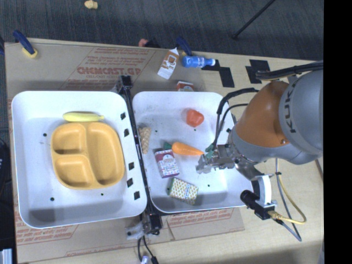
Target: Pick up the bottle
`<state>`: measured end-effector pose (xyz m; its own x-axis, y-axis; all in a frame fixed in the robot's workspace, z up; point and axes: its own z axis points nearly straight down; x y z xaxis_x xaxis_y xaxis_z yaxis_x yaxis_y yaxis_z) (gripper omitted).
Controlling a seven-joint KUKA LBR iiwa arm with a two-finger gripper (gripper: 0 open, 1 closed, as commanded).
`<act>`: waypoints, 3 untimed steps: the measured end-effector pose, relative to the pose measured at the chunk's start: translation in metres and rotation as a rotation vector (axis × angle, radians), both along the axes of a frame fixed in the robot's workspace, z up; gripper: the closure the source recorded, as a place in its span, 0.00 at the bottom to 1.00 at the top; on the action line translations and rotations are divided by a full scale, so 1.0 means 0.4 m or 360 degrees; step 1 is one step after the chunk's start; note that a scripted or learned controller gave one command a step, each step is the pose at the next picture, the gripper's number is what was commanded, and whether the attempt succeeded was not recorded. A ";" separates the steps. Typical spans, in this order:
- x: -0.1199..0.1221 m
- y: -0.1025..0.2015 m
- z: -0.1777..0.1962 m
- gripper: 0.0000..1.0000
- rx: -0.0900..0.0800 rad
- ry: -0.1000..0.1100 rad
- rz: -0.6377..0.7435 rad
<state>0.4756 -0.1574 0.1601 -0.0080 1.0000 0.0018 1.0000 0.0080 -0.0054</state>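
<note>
One small blue plastic bottle [193, 62] lies well beyond the pincer [204, 164], whose grip I cannot tell.

Arm's jaws [204, 164] hover in the right bin [159, 199] beside the carrot [186, 149]; bottle [197, 62] lies outside.

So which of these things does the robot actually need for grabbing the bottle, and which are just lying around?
Part of the job:
- blue bottle, lying on the bench behind the bins
- gripper, over the right bin

Just lying about:
- carrot
- tomato
- banana
- yellow plate
- red packet
</note>
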 end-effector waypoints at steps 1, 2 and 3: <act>0.002 -0.136 0.106 1.00 -0.0002 -0.0005 0.0030; 0.001 -0.052 0.033 1.00 0.0000 0.0000 -0.0392; 0.000 -0.090 -0.065 1.00 -0.0001 0.0004 -0.0870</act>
